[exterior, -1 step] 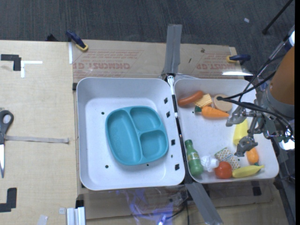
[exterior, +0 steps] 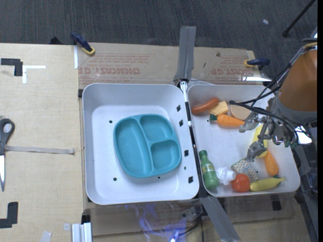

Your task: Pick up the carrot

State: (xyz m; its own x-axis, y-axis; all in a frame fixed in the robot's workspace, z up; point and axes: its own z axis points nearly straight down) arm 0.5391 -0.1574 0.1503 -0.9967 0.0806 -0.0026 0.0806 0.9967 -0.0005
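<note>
**Gripper low in right bin, carrot off to its upper left: wrong-item grab is the main risk**

The gripper (exterior: 256, 145) hangs over the middle-right of the right bin (exterior: 222, 193), w/ cables and metal parts cluttering the wrist. Can't tell how the jaws stand or whether anything is in them; too small and tangled to read.

Just beside it, lower right, lies a small orange piece (exterior: 271, 163) that looks a lot like a carrot in colour. Below the gripper: a patterned scrap (exterior: 245, 166), a red tomato (exterior: 240, 183) and a banana (exterior: 266, 184) packed close together. The green bottle (exterior: 208, 170) lies along the bin's left wall.

The carrot (exterior: 228, 120), orange w/ a green tip, lies in the upper part of the right bin, up and left of the gripper and apart from it. It's near touching a yellow wedge (exterior: 220, 107) and a red sausage (exterior: 204, 106).

Risks, as I judge them:
- Closing where it is now prob. catches the orange piece or scrap, not the carrot.
- At the carrot, neighbours are tight, so the gripper may nudge the wedge or pinch two items.
- Carrot is round, tapered; an off-centre grip could let it roll out.

The left bin (exterior: 96, 185) holds a blue divided plate (exterior: 146, 145), not involved.
</note>
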